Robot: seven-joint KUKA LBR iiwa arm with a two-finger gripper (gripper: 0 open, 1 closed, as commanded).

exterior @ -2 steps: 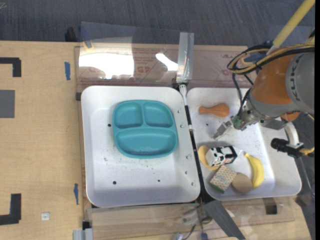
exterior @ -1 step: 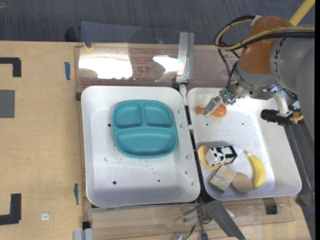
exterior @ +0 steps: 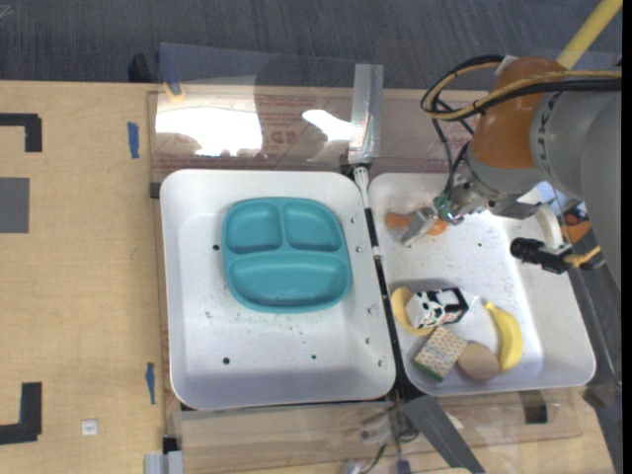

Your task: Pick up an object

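Observation:
My gripper (exterior: 427, 224) is low in the far left part of the right bin (exterior: 553, 368), reaching in from the right. A small orange object (exterior: 397, 220) lies right at its tip, partly covered by it; whether it is gripped is unclear. Nearer the front of the same bin lie a yellow banana (exterior: 510, 335), a black-and-white item (exterior: 435, 307) resting on a yellow ring-shaped piece (exterior: 400, 310), a patterned block (exterior: 441, 353) and a tan rounded object (exterior: 479, 362).
The left bin (exterior: 188, 294) holds a teal divided plate (exterior: 286, 253). A raised divider (exterior: 376, 265) separates the two bins. The arm's grey body and orange band (exterior: 513, 126) hang over the right bin's far corner.

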